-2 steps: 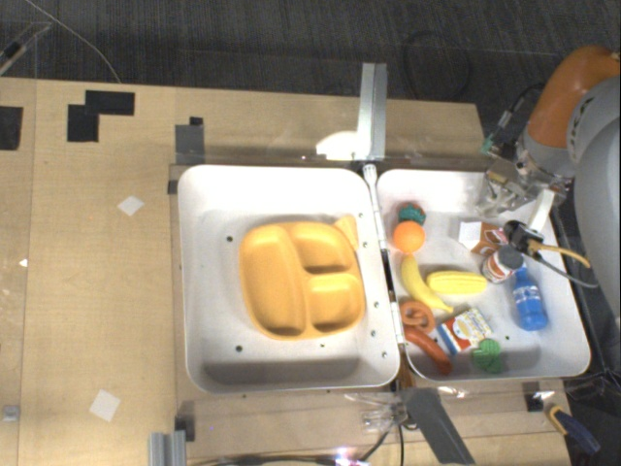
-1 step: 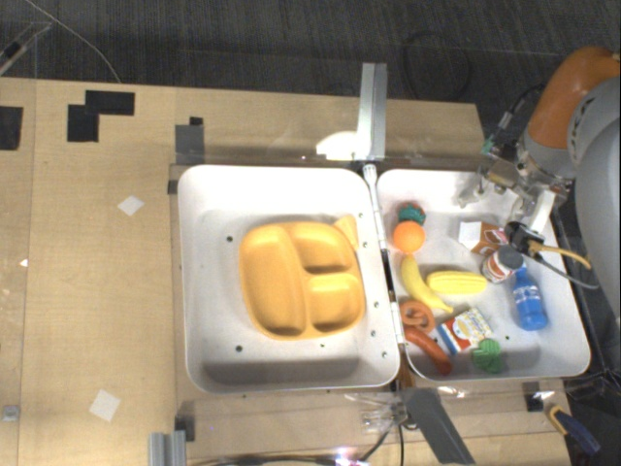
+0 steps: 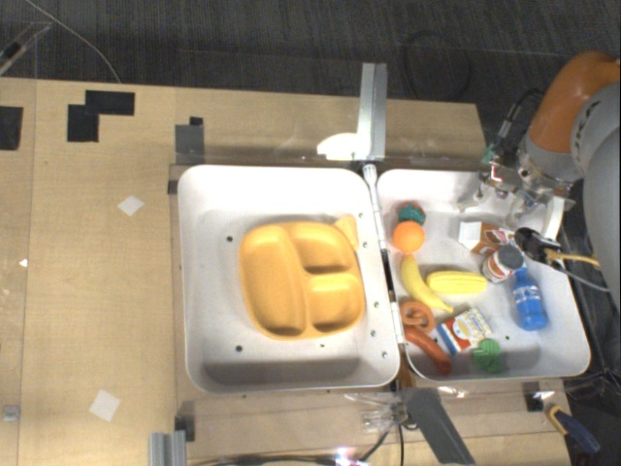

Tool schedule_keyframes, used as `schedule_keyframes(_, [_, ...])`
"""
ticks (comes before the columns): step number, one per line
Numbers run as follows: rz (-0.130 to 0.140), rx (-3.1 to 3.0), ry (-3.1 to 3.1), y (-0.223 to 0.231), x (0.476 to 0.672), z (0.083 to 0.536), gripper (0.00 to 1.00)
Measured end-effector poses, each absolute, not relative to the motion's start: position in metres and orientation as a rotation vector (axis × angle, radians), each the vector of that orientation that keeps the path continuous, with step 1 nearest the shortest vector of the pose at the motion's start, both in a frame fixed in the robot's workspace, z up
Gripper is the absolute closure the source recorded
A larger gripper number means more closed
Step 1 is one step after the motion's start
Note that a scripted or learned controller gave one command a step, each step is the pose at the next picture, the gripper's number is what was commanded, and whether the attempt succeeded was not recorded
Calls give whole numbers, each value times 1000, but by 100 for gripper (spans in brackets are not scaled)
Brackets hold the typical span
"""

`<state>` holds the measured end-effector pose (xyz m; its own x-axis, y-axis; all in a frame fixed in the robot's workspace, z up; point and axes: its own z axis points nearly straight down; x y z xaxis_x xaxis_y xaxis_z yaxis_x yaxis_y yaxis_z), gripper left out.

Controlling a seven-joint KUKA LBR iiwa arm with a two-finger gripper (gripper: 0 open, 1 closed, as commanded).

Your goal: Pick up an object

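Wooden bench (image 3: 87, 289) at 9 o'clock, black tape marks near its 11 o'clock corner. Left bin (image 3: 194, 260) holds one yellow divided tray (image 3: 301, 278), lying flat, roughly centred. Metal post (image 3: 373, 105) stands at 12 o'clock above the seam between bins. Right bin (image 3: 572, 343) is crowded: orange ball (image 3: 408, 237) near its 10 o'clock corner with a small teal item (image 3: 412, 212) touching it at 12; banana (image 3: 417, 284) just below, running toward 5 o'clock; yellow corn-like piece (image 3: 456, 282) beside it at 3 o'clock; red-orange items (image 3: 423, 330) and a small printed box (image 3: 464, 330) along the 6 o'clock wall, green piece (image 3: 488, 355) just beside the box; round red-white can (image 3: 501, 262) and blue bottle (image 3: 528, 301) toward 3 o'clock, close together. Arm (image 3: 577, 115) enters at 2 o'clock; tool (image 3: 509, 184) sits over the bin's 1 o'clock corner, nothing seen between its fingers, open or closed cannot be told.
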<state>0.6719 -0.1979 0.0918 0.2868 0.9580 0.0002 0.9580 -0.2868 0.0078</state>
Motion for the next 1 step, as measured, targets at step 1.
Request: schedule_keyframes(1, [17,2502,1875,-196,675,105,100])
